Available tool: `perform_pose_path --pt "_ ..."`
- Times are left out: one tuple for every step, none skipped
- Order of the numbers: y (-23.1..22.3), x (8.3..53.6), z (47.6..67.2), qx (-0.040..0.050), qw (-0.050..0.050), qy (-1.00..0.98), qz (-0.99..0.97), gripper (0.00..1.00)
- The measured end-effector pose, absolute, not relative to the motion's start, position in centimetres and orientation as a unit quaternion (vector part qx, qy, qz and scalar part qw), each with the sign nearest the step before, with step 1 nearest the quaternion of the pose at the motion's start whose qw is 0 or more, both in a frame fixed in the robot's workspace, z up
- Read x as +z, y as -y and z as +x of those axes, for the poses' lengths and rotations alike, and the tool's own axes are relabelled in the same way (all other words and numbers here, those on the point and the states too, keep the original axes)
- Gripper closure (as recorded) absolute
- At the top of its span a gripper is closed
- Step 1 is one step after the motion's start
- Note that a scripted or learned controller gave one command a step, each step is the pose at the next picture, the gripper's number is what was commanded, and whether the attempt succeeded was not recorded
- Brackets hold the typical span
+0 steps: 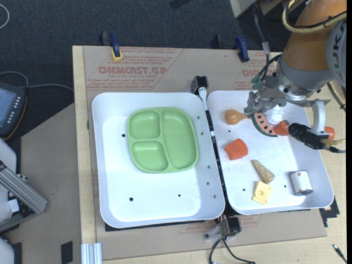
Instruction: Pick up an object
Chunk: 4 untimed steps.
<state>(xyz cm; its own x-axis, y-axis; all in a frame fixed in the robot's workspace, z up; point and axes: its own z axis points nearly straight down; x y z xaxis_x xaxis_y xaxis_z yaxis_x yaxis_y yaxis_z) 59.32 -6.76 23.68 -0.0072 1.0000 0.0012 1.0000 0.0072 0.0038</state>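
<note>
My gripper hangs over the upper part of the right bin, with the arm reaching in from the right. Directly under it lies a watermelon slice, curved, with a red face and dark rind. A small orange pear-shaped toy rests just left of the gripper. A red-orange piece lies just right of the slice. Nearer the front are a red-orange block, a tan cone, a yellow cheese wedge and a small silver can.
The left bin carries a green divided plate. A black ridge marks where the two bins meet. Another small red item sits at the right bin's far right edge.
</note>
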Motion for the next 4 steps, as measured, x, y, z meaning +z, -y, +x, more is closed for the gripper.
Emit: perform_pose_path --pt "1.5 22.4 60.0 -0.0003 -0.001 -0.709 0.706 1.00" --pt "-3.2 21.7 59.3 -0.0007 -0.002 -0.709 0.706 1.00" --pt "-7.6 21.4 59.4 0.0003 0.000 -0.709 0.706 1.00" --pt "-7.7 23.5 59.7 0.0015 0.001 -0.708 0.707 1.00"
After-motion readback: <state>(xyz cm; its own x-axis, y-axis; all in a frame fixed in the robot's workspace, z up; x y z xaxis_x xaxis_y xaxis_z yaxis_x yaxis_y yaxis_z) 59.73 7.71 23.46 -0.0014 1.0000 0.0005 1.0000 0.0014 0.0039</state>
